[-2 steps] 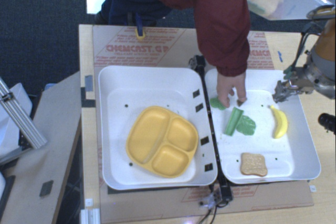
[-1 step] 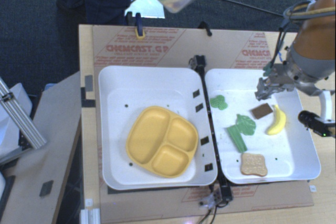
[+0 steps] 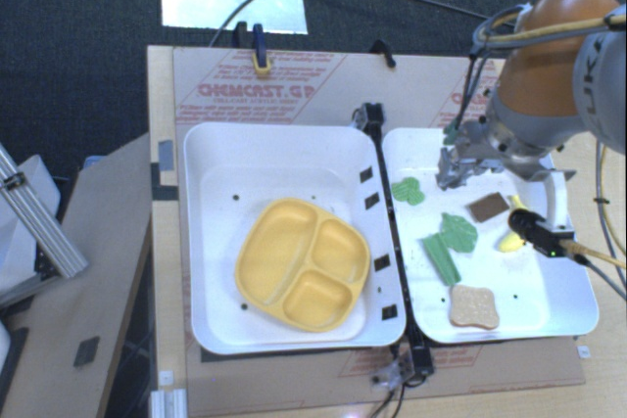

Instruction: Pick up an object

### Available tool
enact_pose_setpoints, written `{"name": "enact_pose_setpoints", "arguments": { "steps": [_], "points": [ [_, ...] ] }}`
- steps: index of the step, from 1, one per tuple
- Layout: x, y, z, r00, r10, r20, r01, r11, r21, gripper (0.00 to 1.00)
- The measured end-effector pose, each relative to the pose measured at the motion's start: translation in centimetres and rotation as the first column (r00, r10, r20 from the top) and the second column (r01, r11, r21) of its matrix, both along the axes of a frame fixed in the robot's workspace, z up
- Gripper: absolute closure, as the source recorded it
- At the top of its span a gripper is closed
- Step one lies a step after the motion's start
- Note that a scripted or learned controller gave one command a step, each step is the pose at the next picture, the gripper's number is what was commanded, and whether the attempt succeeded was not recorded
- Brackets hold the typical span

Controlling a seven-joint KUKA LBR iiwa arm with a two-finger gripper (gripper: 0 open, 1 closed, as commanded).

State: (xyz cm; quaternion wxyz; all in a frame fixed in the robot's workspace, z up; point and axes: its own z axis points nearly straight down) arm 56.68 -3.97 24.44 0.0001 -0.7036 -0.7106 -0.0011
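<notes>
Metal gripper (image 3: pixel 453 173) near crinkly green leaf (image 3: pixel 408 191)

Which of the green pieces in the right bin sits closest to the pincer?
The small green leaf near the bin divider, just left of the pincer; the bigger leaf and the stalk lie nearer the camera.

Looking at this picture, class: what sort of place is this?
Probably a robotics lab test bench: a robot arm reaches over two white bins, one with a yellow divided plate, the other with toy food like a bread slice.
</notes>
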Motion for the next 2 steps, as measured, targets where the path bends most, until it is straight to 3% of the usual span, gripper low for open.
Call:
{"name": "enact_pose_setpoints", "arguments": {
  "steps": [1,2],
  "points": [
    [0.9,6.2,-0.1,1.0,0.001,0.001,-0.001,1.0,0.0,1.0],
    [0.9,10.4,-0.7,1.0,-0.001,0.001,0.001,1.0,-0.001,1.0]
  ]
}}
